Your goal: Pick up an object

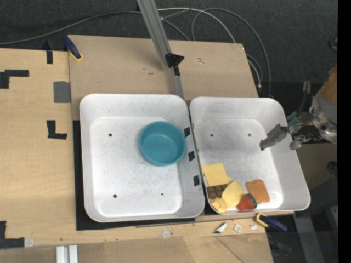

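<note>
Bowl (162,142), teal and upright, sits in the left bin (98,163), toward the wall shared with the right bin (241,116). Small food-like pieces, a yellow block (215,174), a brown piece (258,190) and a red one (247,202), cluster in the right bin's near part. Over that bin's far-right rim hangs the gripper (272,137), nothing visibly in it; whether it is open or closed I cannot tell
</note>
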`<state>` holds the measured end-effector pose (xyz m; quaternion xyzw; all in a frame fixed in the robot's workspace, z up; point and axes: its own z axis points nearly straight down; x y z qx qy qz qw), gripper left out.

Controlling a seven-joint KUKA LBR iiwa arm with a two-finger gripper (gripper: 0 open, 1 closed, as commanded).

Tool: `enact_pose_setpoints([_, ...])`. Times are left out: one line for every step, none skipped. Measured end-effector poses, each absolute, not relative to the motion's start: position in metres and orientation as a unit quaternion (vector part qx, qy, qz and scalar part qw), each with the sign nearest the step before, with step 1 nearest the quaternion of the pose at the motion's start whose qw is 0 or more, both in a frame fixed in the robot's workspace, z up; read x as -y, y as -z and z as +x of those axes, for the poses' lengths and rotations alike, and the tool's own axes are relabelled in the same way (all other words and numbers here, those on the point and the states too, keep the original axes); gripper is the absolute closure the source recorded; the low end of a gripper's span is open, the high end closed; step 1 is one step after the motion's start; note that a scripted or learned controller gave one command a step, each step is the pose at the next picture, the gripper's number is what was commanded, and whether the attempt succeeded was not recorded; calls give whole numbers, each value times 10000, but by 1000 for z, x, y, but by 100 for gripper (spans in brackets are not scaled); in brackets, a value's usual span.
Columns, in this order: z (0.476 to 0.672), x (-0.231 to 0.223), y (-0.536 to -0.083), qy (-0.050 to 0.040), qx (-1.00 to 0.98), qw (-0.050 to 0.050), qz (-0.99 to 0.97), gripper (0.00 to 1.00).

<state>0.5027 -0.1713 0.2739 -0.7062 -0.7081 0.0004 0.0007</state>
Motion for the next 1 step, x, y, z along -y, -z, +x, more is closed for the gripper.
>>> enact_pose_setpoints([503,171,-274,-3,7079,5,-7063,0])
